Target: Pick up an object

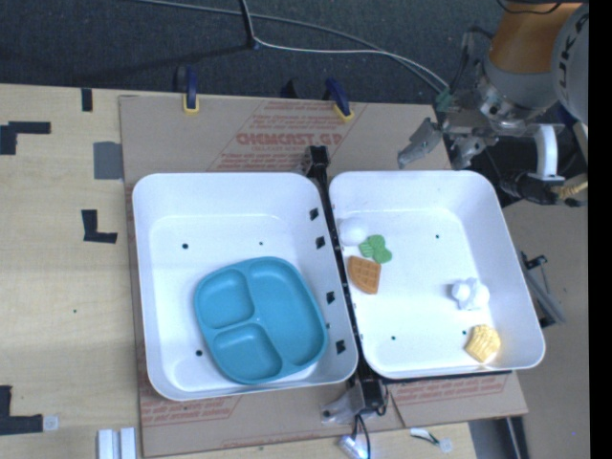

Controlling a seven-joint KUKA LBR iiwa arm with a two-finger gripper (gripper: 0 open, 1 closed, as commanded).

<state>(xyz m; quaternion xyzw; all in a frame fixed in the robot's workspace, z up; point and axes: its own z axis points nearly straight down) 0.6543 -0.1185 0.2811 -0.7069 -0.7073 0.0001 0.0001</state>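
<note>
My gripper (pixel 448 148) hangs above the far edge of the right bin (pixel 497 208), just past its upper rim and over the cardboard sheet (pixel 277 137) that lies under both bins, with my orange-banded arm (pixel 531 36) reaching in from the upper right corner. My jaws stand apart, one finger (pixel 419 148) slanting out to the left and the other pointing down beside it, and nothing sits between them. Below me the right bin holds five small things: a white ball (pixel 353 233) near its left wall, a green leafy piece (pixel 375 249) touching it on the lower right, and an orange waffle piece (pixel 364 274) just beneath those two. Well apart from that cluster, near the right wall, lies a white lumpy piece (pixel 467 295), and below it a yellow ridged piece (pixel 482 343) rests close to the near right corner. None of these touches my fingers. The left bin (pixel 163 218) carries a blue divided plate (pixel 258 319) with three compartments, lying in its near half. Two clamps, a blue and yellow one (pixel 190 92) and another (pixel 337 100), grip the far edge of the cardboard
</note>
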